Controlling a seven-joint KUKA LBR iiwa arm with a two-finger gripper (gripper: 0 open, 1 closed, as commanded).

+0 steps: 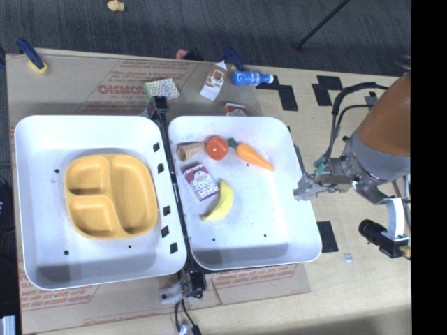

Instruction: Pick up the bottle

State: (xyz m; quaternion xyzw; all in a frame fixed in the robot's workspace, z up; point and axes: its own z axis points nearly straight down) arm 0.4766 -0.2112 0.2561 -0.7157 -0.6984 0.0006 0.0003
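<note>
Right now the gripper [305, 189] is hanging at the right bin's [297, 239] right edge, its grip state unclear, well below the bottle [250, 79] lying outside, upper centre.

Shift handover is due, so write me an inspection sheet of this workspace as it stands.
Surface: bench covered with printed cardboard; two white bins, left bin, right bin.
Job's things: blue bottle lying on the bench behind the right bin, outside both bins.
Clutter: yellow tray in left bin; banana, carrot, tomato, cone and small red box in right bin; cartons beside the bottle.
Grippers: gripper at the right bin's right rim, far from the bottle.
Cables: black cable looping above the arm.
Surroundings: dark carpet.
</note>
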